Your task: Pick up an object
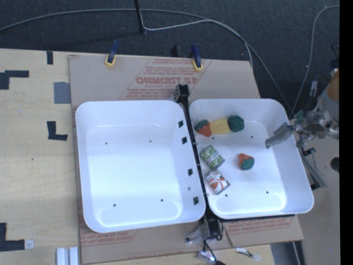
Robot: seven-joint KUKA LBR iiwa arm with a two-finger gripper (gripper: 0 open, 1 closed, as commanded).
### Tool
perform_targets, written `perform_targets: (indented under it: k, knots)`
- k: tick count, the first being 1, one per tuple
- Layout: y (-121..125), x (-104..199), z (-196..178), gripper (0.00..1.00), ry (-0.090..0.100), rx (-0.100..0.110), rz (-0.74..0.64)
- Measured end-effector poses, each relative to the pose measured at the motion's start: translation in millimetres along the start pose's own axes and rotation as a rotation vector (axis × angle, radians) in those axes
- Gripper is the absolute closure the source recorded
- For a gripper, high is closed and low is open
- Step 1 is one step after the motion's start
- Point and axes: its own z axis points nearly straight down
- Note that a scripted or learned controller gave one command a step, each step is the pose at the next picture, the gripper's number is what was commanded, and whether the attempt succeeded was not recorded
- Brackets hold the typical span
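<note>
Several small objects lie in the right bin point(276, 200). Along its far side sit a red and green toy point(203, 127), a yellow block point(220, 126) and a dark green lump point(236, 122), side by side. A green and white packet point(211, 157) and a red and white packet point(217, 181) lie near the divider. A small red and green piece point(246, 162) sits alone mid-bin. My gripper point(288, 144) hangs over the bin's right rim, open, with nothing between its fingers. One grey finger point(276, 136) points toward the small red and green piece, about 50 pixels away from it.
The left bin point(132, 170) adjoins the right one along a black clipped divider point(190, 148). Both rest on a cardboard sheet point(160, 79) clamped at the back. Cables run across the dark floor behind the bench.
</note>
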Motion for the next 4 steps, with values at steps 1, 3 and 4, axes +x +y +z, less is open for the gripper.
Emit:
perform_targets:
  k: [1,3,4]
  knots:
    - [42,24,97,0.00,0.002,0.007,-0.002]
    - [13,39,139,1.00,-0.001,-0.001,0.000]
    - [54,105,101,1.00,0.001,-0.003,-0.005]
